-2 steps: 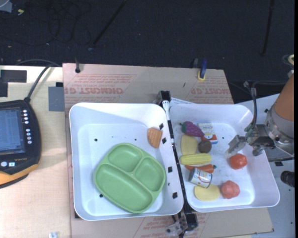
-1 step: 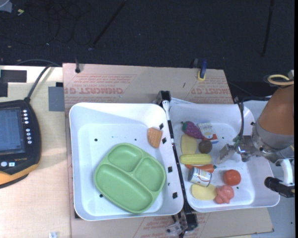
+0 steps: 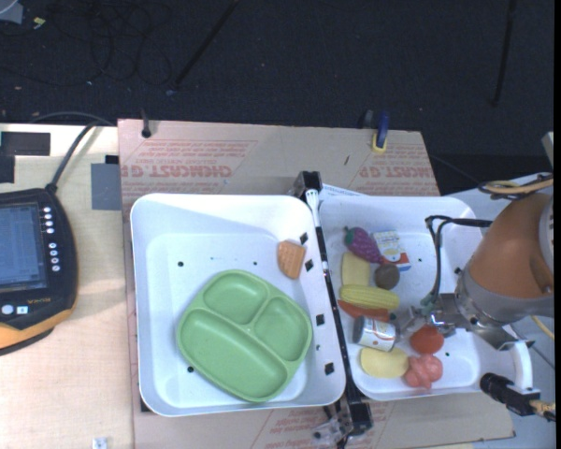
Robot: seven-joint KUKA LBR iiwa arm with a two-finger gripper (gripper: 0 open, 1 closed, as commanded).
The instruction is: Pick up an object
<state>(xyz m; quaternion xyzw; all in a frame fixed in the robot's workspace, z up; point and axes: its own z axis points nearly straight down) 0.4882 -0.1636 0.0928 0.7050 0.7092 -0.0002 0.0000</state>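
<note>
The right bin point(image 3: 453, 215) holds a heap of toy food. A purple grape bunch point(image 3: 361, 243) and a small white carton point(image 3: 390, 247) lie at the back. In front of them are a yellow block point(image 3: 355, 270), a brown ball point(image 3: 386, 276) and a corn cob point(image 3: 369, 298). A red pepper point(image 3: 363, 311), a small tin can point(image 3: 377, 336), a pale yellow piece point(image 3: 383, 363), a red tomato point(image 3: 427, 340) and a pink piece point(image 3: 423, 370) lie toward the front. My gripper point(image 3: 418, 315) hangs low in this bin, just above the tomato and right of the can.
The left bin point(image 3: 159, 251) carries a green divided plate point(image 3: 245, 332) and an orange bread-like piece point(image 3: 291, 258) against its right wall. A tablet controller point(image 3: 19, 260) sits off the bench at the left. The arm's grey body point(image 3: 510, 269) covers the right bin's right side.
</note>
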